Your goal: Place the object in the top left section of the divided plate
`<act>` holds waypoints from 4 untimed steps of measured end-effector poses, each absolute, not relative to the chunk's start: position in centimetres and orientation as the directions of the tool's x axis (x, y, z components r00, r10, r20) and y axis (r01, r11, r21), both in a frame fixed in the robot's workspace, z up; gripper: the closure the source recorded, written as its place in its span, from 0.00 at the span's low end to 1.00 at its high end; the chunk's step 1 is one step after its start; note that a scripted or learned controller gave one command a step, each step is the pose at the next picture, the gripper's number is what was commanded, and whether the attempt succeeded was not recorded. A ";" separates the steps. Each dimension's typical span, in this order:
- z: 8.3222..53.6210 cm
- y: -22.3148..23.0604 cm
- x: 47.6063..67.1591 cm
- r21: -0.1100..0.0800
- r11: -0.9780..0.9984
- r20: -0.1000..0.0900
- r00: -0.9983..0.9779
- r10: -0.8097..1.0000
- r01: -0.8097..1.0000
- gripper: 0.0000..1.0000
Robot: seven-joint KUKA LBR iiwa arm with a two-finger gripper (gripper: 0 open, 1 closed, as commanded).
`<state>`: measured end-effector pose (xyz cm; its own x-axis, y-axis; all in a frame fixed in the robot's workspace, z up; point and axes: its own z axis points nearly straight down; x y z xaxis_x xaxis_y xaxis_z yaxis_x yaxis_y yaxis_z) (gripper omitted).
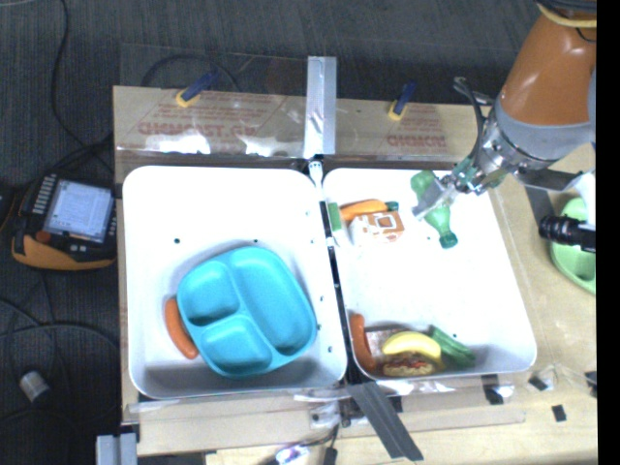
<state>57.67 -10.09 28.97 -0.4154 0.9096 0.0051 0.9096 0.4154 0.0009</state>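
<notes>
The gripper (pixel 444 194) hung over the upper part of the right bin (pixel 504 289), its fingers closed on a green toy bottle (pixel 438 213) held clear of the bin floor. The blue divided plate (pixel 247 308) lay in the left bin (pixel 155 201), with a sausage (pixel 177 328) touching its left rim. A carrot (pixel 363 206) and a small carton (pixel 376 228) lay nearby; a banana (pixel 411 343) rested at the right bin's lower edge.
</notes>
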 end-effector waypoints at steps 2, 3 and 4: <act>30.7 -9.8 57.8 0.002 0.420 0.009 -0.420 0.907 0.907 1.00; 31.5 -9.6 57.9 0.003 0.422 0.011 -0.422 0.906 0.906 1.00; 31.9 -9.4 62.1 -0.001 0.340 0.000 -0.340 0.941 0.941 1.00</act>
